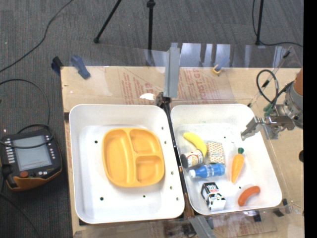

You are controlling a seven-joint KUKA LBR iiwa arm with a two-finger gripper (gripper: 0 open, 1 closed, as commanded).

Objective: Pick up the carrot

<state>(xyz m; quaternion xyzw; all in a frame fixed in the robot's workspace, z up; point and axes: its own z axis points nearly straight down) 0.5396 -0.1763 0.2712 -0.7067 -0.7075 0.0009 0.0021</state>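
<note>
The bench (119, 86) carries two shallow white bins, and in the left bin (81, 128) a yellow divided plate (132, 156) lies near the middle. The right bin (225, 114) holds the clutter: from its centre, a banana (195, 143) sits at about ten o'clock, a small checked packet (215, 152) near the middle, a little can (191, 159) at nine, a blue bottle (207, 171) at about seven, a black-and-white carton (213, 196) at six, and a reddish sausage (248, 195) at five. The carrot (237, 165) lies at roughly four o'clock, green top pointing toward twelve, with open floor on its right and the bottle's cap just beside its left flank. The gripper (250, 129) hovers at the bin's two o'clock, up and slightly right of the carrot's leafy end; its slanted tip is visible, but whether it is spread or closed I cannot tell. My worry is the descent: coming down at this offset would probably catch only the green top or the bin floor, and a close along the carrot's length could slip off or nudge it against the bottle.
</note>
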